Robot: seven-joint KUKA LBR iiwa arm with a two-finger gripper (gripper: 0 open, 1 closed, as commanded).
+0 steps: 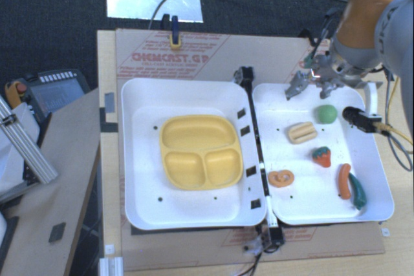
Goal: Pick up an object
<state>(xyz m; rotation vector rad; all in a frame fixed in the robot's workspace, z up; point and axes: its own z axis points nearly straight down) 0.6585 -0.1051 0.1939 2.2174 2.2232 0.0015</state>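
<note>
Dark carpet surrounds the table (110, 139), and on it two white bins sit side by side, split by a black divider strip (253, 145) that serves as your landmark. Left of that strip, the left bin (139, 139) carries a yellow compartment tray (197, 152). Right of the strip, the right bin (372, 165) holds every candidate: a tan bread roll (302, 132) nearest the strip's middle, an orange pretzel-like piece (281, 178) just beside its lower stretch, a strawberry (321, 156) further out, a green ball (326, 114) beyond the roll, and a carrot (350, 185) farthest from the strip.

Your tool (310, 82) hangs over the bin's far end, a little right of the strip's top, with nothing between its fingers; they look somewhat spread, though blur makes that uncertain.

You would likely do best choosing the roll or the ball, since both lie closest to the tool and well apart from neighbours. Centre above the chosen piece, align the fingers across its narrow side, descend straight, and close only once both fingers flank it. Avoid the pretzel piece; the strip crowds it.
</note>
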